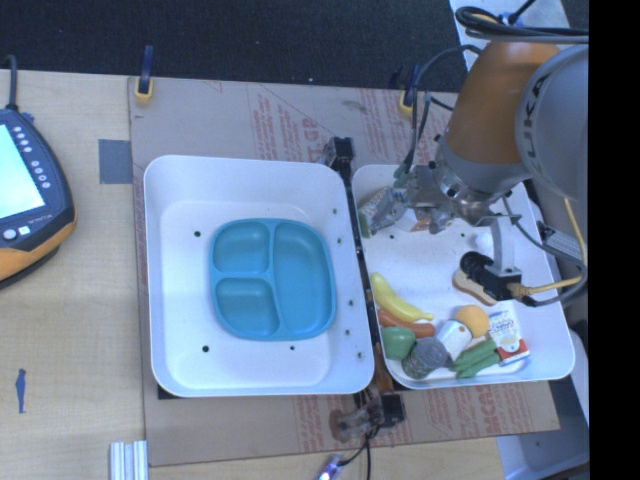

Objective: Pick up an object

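Camera view: hand (pixel 388 210) is over the far-left corner of the right bin (pixel 430 263), just beside that bin's left wall. Can't tell how far open it is or whether it has hold of anything; too blurred there.

Pickable stuff is bunched along the right bin's near edge, well apart from the hand: banana (pixel 400 303), green pepper (pixel 397 343), grey lump (pixel 430 358), orange ball (pixel 472 320), white carton (pixel 507 328).

Risks, my read: closing where it is now grabs air or scrapes the bin wall. In the pile the items touch each other, so a grasp likely nudges neighbours or slips off the banana's curve.

Room: the right bin's middle floor is bare, so there's a clean lane toward the pile. Blue plate (pixel 272 278) lies left of the right bin, out of the way.
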### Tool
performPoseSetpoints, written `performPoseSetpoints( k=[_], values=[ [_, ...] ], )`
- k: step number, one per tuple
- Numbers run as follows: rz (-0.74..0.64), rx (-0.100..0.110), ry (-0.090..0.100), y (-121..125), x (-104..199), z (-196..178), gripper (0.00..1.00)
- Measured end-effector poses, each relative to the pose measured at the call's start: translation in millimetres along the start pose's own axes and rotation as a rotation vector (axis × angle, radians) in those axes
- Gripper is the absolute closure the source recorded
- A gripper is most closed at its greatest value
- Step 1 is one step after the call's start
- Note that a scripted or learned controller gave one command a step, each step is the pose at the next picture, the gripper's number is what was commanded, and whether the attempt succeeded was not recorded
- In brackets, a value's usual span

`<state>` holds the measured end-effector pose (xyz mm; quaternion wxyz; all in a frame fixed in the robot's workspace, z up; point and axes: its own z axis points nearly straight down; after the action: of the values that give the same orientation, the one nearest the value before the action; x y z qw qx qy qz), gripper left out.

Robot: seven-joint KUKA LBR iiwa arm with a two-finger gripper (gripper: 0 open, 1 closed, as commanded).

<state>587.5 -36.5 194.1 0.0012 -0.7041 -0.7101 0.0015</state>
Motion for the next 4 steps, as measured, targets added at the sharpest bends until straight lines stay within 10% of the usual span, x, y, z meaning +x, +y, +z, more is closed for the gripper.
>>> performPoseSetpoints(
  k=[1,2,3,4],
  values=[
    [0.005,0.000,0.001,69,50,-10,0.00],
    [-0.001,0.003,0.001,69,50,-20,1.00],
    [0.003,-0.002,0.000,69,41,-88,1.00],
    [0.003,0.002,0.000,69,80,-65,1.00]
  ],
)
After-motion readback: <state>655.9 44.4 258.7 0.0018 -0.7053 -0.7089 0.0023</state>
